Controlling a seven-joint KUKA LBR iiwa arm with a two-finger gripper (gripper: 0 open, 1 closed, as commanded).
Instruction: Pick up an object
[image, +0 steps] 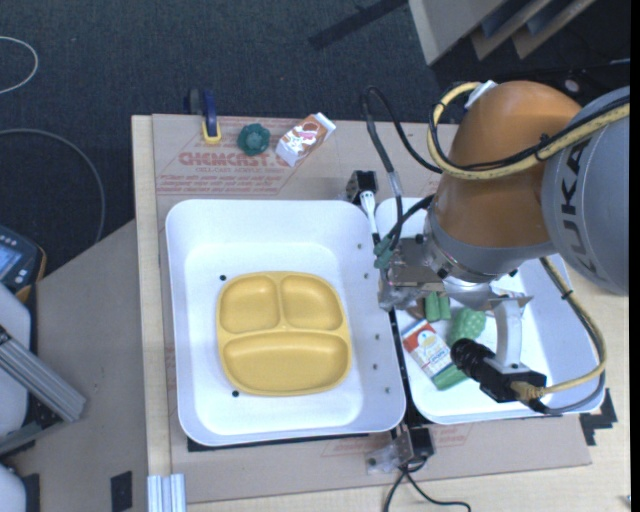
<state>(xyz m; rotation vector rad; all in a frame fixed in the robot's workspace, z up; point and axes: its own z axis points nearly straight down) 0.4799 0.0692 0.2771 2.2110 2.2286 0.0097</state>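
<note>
The arm (505, 170) is hunched low over the right bin (565, 340), and that makes sense: the loose pickings are heaped there, against the wall it shares with the left bin (195, 260). The tool (432, 292) sits right over that heap, buried under the wrist, so whether it is apart or together I cannot tell, and nothing can be called held. Just below it lie dark green pieces (437, 306) beside a paler green lump (467, 324), then a red-and-white carton (428, 350) lying tilted, with a green block (450, 378) touching its lower end. They're packed tight, so any one pick looks likely to nudge a neighbour, and the bin wall crowds the approach on that side. Over in the left bin, a yellow divided plate (284, 333) lies flat, well apart from the action. Up on the tabletop (250, 178), a small box (305, 140), a teal cap (254, 138) and a clamp (208, 116) sit outside both bins.
</note>
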